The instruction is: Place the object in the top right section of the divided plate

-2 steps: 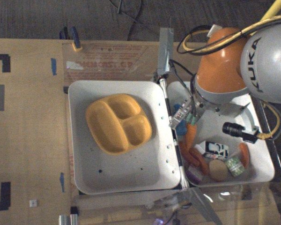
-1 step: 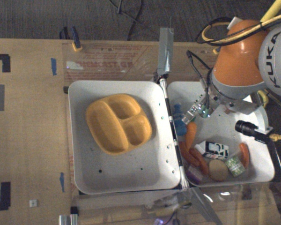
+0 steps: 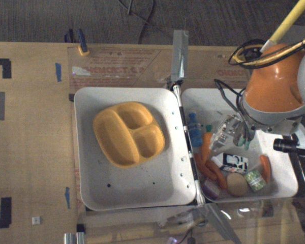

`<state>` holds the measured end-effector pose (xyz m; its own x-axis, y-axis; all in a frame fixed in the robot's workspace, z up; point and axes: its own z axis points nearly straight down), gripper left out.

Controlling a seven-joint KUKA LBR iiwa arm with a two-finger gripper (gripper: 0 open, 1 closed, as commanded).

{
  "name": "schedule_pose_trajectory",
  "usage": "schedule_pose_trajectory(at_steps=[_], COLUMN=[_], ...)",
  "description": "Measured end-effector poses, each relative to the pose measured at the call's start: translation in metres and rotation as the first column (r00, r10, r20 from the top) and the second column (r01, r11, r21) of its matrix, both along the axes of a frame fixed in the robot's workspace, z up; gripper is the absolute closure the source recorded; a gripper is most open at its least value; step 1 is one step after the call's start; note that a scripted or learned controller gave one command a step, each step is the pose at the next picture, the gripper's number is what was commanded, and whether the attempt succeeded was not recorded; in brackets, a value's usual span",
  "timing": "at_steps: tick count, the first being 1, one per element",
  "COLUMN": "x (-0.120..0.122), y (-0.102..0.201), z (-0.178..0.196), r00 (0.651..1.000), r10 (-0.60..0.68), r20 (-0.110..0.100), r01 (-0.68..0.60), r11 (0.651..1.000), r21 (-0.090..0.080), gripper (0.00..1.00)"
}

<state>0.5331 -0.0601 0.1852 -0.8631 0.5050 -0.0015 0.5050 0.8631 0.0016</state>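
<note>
Overhead, the arm's hand (image 3: 229,134) hangs above the right bin (image 3: 284,187).

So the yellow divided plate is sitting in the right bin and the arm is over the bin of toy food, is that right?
Not quite. The camera view shows the yellow divided plate in the left bin, not the right. The arm's gripper is indeed over the right bin of toy food.
</note>
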Motion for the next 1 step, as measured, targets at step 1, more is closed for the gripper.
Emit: schedule_pose_trajectory(at_steps=[1], x=[0.0019], y=[0.0006], z=[0.0110], r00=[1.000], r10=[0.000], r20=[0.007], r01=[0.000], r11=[1.000], r21=[0.001], gripper=[1.00])
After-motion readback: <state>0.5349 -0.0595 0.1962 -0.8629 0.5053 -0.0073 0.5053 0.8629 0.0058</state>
